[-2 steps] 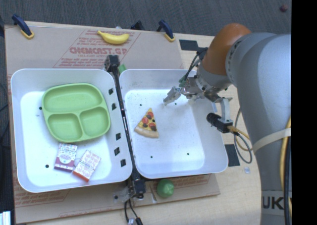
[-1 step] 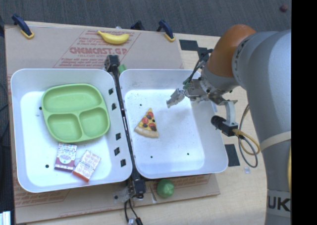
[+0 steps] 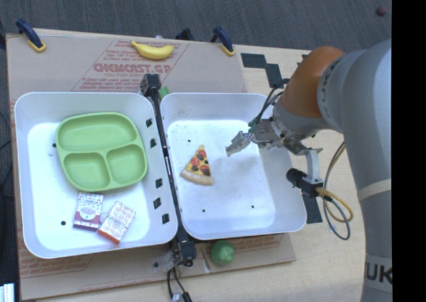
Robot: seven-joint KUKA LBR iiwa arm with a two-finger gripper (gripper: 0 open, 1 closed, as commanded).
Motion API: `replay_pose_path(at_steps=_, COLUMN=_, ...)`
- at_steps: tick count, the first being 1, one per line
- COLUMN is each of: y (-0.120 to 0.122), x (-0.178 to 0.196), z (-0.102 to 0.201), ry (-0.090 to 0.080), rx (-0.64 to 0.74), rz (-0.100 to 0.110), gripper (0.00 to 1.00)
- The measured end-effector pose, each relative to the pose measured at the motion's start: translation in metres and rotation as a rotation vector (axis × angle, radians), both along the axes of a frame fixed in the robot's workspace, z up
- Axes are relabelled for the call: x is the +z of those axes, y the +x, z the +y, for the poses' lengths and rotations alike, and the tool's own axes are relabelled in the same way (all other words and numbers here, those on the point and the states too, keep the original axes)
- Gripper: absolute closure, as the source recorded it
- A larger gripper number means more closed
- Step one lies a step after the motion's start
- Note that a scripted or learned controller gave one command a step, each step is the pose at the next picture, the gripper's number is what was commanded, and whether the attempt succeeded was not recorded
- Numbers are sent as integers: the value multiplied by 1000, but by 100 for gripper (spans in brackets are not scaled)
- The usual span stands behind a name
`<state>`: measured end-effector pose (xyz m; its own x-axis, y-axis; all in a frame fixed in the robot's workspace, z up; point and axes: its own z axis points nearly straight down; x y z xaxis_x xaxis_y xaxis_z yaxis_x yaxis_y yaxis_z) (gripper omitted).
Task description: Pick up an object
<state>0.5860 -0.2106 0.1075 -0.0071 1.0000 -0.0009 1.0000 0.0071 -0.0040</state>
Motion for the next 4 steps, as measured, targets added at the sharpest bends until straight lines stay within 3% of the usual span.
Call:
replay_pose_path(at_steps=1, y=71, x=-14, z=25, ry=2, rx=-2, rz=-2, gripper=0)
replay_pose_path(at_steps=2, y=71, x=-16, z=74, ry=1, rx=0, rz=0, gripper=0)
replay_pose_path(at_steps=3, y=71, x=-5, z=74, ry=2, rx=3, rz=1, gripper=100)
replay_pose_path(at_steps=4, y=71, x=-5, z=74, ry=2, rx=3, rz=1, gripper=0)
